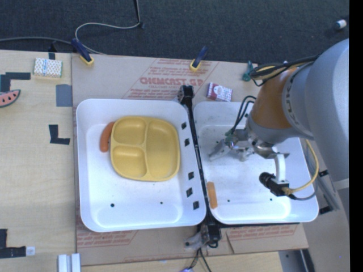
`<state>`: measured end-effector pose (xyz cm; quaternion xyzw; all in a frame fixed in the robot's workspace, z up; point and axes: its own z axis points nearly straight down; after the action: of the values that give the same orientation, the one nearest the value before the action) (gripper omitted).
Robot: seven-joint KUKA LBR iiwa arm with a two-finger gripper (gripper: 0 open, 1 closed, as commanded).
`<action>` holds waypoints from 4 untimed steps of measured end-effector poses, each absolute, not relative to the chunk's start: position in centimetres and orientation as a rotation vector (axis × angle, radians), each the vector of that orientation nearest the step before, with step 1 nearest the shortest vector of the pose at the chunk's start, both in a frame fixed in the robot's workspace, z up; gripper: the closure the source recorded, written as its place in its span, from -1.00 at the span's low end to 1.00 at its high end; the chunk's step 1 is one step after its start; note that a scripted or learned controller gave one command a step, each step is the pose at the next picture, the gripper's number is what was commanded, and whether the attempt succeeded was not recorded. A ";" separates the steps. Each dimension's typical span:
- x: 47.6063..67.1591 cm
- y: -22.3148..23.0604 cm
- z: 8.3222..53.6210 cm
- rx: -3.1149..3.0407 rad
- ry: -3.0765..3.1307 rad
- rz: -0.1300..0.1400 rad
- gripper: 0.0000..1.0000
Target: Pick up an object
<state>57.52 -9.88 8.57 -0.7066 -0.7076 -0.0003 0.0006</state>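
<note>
Two bins lie before you, and your gripper [218, 150] is low inside the right bin [249, 205], near its left wall. I cannot tell how its jaws stand, and I see nothing held there. The nearest object, a small orange piece [211, 194], lies against that same wall, closer to the front. The risk, I judge, is the wall: a grasp there may strike the rim or only push the piece. The yellow tray [145, 148] in the left bin [136, 211] hides most of an orange sausage [105, 137].
</note>
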 end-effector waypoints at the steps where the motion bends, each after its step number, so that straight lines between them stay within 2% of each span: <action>1: 63.3 -10.1 8.6 -2.223 -2.225 -0.003 -1.00; 2: 63.3 -10.1 9.6 -2.222 -2.228 -0.001 1.00; 4: 63.2 -10.1 11.4 -2.220 -2.228 0.004 1.00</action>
<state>63.24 -10.10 11.39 -0.7058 -0.7084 0.0012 -0.0019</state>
